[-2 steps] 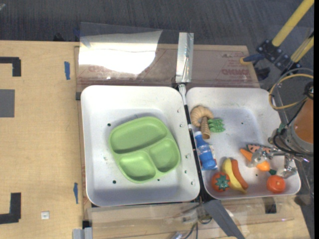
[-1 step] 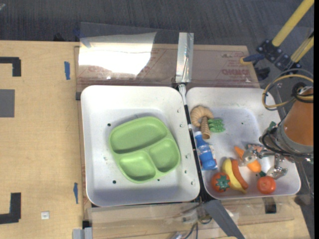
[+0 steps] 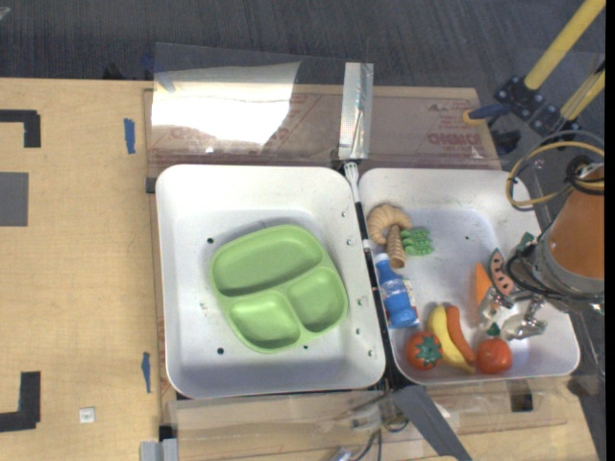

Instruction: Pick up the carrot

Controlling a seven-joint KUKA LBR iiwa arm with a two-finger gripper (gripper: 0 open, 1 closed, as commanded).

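I am lowering onto the carrot [image 3: 481,282] in the right bin [image 3: 567,358]; my jaws look open beside it and must next close around it.

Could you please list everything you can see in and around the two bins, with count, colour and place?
bins: two, white, side by side on the bench; left bin, right bin
divided plate: one, green, middle of the left bin
carrot: one, orange, right part of the right bin, beside the gripper
banana: one, yellow, near edge of the right bin
tomatoes: two, red, either side of the banana
bottle: one, blue, along the right bin's left wall
tan toy with a green piece: one, far left of the right bin
arm: one, orange band
gripper: one, low in the right bin
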